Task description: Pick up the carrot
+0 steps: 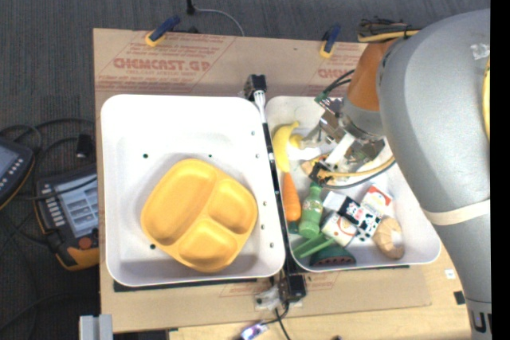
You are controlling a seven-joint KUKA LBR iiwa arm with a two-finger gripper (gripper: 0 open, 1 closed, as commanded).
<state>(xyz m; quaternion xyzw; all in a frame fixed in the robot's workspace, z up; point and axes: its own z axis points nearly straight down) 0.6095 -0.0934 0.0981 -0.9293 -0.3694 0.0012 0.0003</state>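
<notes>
The grey arm (434, 115) enters from the right and covers much of the right bin's far side, its orange band (364, 87) just above the wrist. Two shallow white bins sit side by side on the bench: the left bin (127, 131) holds a yellow divided tray (199, 212) lying near its front, and the right bin (422, 243) holds a crowd of small items. The gripper (339, 149) hangs low over the middle of the right bin amid loose cables; whether its fingers are spread or closed cannot be told, and nothing is seen between them. A banana (283, 143) lies by the bin's left wall. The carrot (292, 199) lies just in front of it along the same wall, beside a green bottle (311, 209).
</notes>
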